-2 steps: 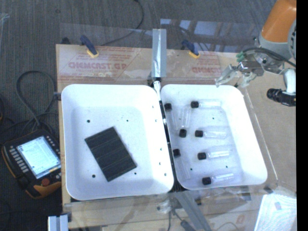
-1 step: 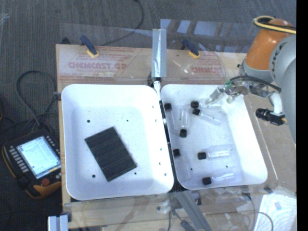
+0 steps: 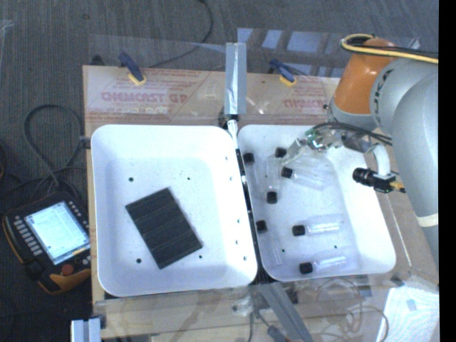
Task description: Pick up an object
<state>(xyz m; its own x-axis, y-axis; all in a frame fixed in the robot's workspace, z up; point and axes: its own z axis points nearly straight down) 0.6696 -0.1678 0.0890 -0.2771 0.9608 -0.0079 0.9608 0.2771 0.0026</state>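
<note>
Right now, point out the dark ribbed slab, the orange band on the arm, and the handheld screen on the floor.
dark ribbed slab (image 3: pixel 163 227), camera view, its middle.
orange band (image 3: pixel 356 83), camera view, its front.
handheld screen (image 3: pixel 57 229), camera view, lit display.

The grey arm with the orange band is reaching in from the right, and the gripper is hanging over the back of the right bin. That bin is holding a bunch of clear vials with black caps, scattered around. A dark ribbed pad is lying tilted in the left bin. A pendant is sitting off to the left.
</note>
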